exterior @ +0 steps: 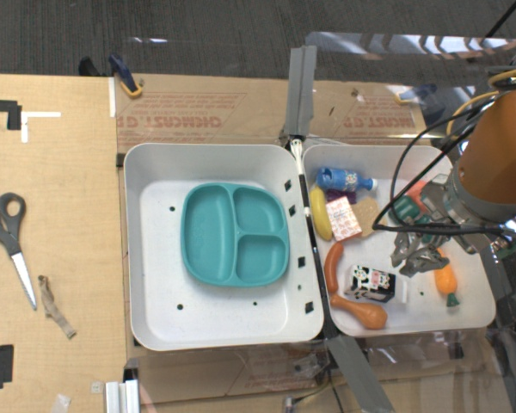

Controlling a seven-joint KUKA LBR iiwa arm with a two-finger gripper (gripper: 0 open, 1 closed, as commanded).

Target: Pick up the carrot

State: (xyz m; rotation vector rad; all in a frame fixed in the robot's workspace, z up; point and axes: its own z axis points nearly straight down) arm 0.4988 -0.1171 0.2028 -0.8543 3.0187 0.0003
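Observation:
The carrot (446,280) is a short orange piece with a green tip pointing toward the front. It lies near the right wall of the right bin (430,320). My gripper (418,256) hangs over the bin floor just left of the carrot, close to its upper end. The grey wrist and the orange band of the arm (499,157) cover part of it from above. I see nothing held in it.
The right bin also holds a blue bottle (342,179), a yellow banana (320,213), a snack packet (344,219), a red sausage (331,268), a cow-patterned carton (371,283) and an orange drumstick (362,313). A teal divided plate (236,234) lies in the left bin. Black cables (404,188) loop over the right bin.

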